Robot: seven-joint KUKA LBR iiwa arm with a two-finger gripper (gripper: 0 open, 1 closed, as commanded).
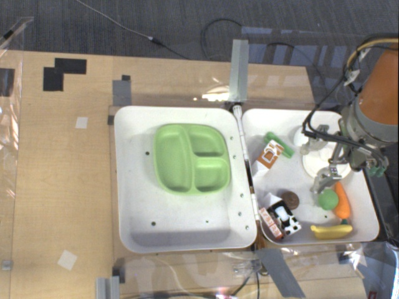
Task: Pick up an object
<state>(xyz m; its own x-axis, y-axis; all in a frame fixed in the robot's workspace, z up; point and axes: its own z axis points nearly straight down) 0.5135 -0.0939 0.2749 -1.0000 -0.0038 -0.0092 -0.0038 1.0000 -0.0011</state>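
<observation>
My gripper (325, 180) hangs low over the right bin (374, 229), just above a green ball (326, 199). An orange carrot (342, 204) lies right beside the ball, and a yellow banana (331, 230) lies in front of both. Further left in this bin sit a brown ball (289, 199), a black, white and red box (280, 220), and an orange-and-white carton (270, 154) against a green stick (279, 143). A white round dish (315, 161) lies partly under the wrist. Nothing is seen held by the gripper.
The left bin (134, 167) holds a green divided plate (190, 158). A grey ridge (245, 161) separates the two bins. The orange-banded arm (379, 98) and its black cables (324, 114) reach in over the right bin's far right corner.
</observation>
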